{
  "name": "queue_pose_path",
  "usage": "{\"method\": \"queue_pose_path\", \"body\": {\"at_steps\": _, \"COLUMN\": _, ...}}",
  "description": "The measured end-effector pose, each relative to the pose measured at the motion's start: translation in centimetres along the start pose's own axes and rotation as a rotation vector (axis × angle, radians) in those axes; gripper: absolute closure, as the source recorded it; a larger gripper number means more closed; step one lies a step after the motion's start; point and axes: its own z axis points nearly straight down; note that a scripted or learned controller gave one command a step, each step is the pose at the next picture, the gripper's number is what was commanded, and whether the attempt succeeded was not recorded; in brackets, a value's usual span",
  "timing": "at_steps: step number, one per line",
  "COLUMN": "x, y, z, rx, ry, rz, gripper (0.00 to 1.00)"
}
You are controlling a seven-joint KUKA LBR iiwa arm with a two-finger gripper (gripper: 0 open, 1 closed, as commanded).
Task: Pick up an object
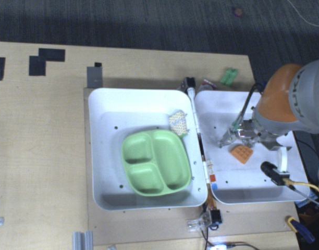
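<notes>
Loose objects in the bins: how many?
3: green divided tray and small patterned piece in the left bin; orange waffle-like piece in the right bin. The arm may hide more.

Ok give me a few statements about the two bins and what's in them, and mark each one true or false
1. The green tray lies in the left bin. True.
2. The tray has a single compartment. False: it has three.
3. The orange waffle-like piece lies in the right bin. True.
4. The gripper is over the left bin. False: it is over the right bin, beside the orange piece.
5. A small patterned object sits at the tray's upper right. True.
</notes>
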Motion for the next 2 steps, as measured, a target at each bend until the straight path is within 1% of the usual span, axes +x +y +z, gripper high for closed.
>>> {"method": "queue_pose_path", "body": {"at_steps": 1, "x": 0.03, "y": 0.22, "z": -1.18, "rx": -0.006, "ry": -0.001, "rz": -0.002, "gripper": 1.0}}
{"method": "queue_pose_path", "body": {"at_steps": 2, "x": 0.04, "y": 0.21, "z": -1.17, "rx": -0.006, "ry": -0.001, "rz": -0.002, "gripper": 0.0}}
